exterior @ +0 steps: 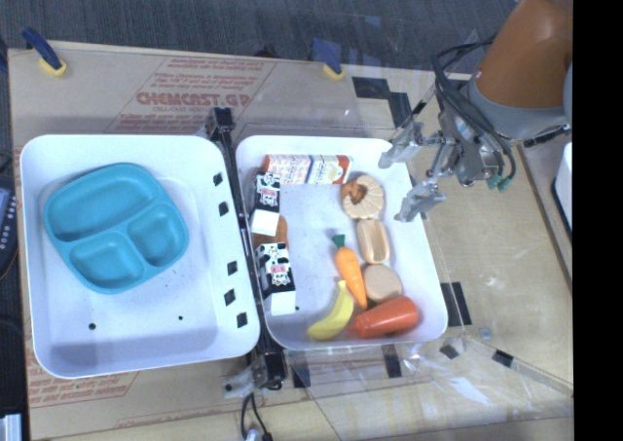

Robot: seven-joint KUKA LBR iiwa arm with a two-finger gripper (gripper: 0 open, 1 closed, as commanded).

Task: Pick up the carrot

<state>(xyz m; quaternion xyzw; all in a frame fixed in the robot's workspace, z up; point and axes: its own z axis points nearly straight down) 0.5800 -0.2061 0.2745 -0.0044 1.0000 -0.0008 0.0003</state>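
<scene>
The carrot, orange with a green top, lies in the right bin near its front right, between a banana and a tan bread piece. My gripper hangs over the bin's right rim, up and to the right of the carrot and well apart from it. Its two fingers are spread with nothing between them.
Around the carrot lie a yellow banana, a red pepper, a tan bread piece, a hot-dog bun and a cookie. Milk cartons line the bin's left and back walls. A blue divided plate sits in the left bin.
</scene>
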